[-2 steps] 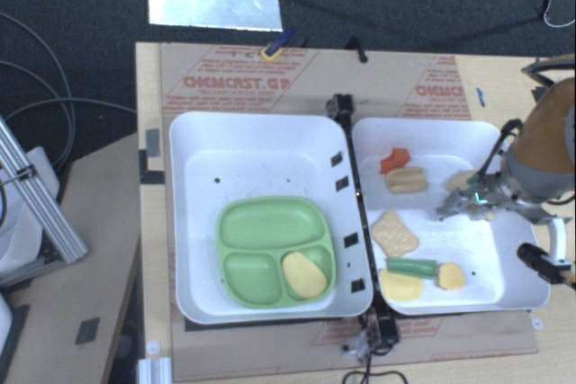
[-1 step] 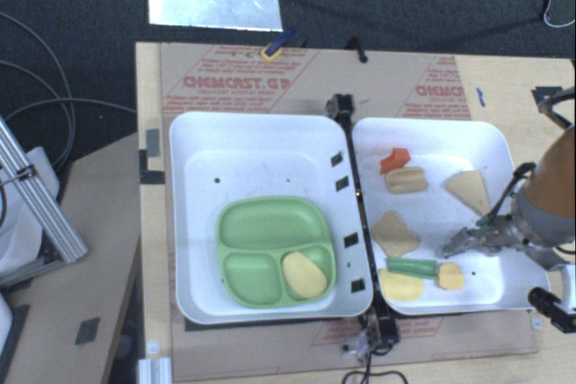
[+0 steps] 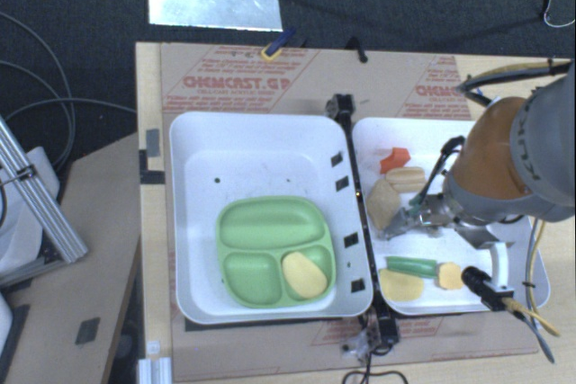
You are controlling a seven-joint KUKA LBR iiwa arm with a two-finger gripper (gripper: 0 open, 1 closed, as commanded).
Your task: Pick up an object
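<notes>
My gripper (image 3: 402, 223) is low in the right bin (image 3: 423, 129), reaching in from the right under the grey arm with its orange band (image 3: 490, 148). Its tip sits right beside a beige chunk (image 3: 381, 203), touching or nearly touching its lower right edge. Behind the chunk lie a tan piece (image 3: 406, 178) and a small red piece (image 3: 393, 160). In front of the gripper are a green stick-shaped item (image 3: 412, 265), a flat yellow piece (image 3: 401, 286) and a small orange-yellow piece (image 3: 450, 276). Nothing can be seen held.
The left bin (image 3: 261, 139) holds a green divided plate (image 3: 270, 225) with a yellow item (image 3: 305, 273) in its lower right compartment. A black divider (image 3: 354, 193) separates the bins. Cables and a black fitting (image 3: 490, 290) hang by the right bin's front corner.
</notes>
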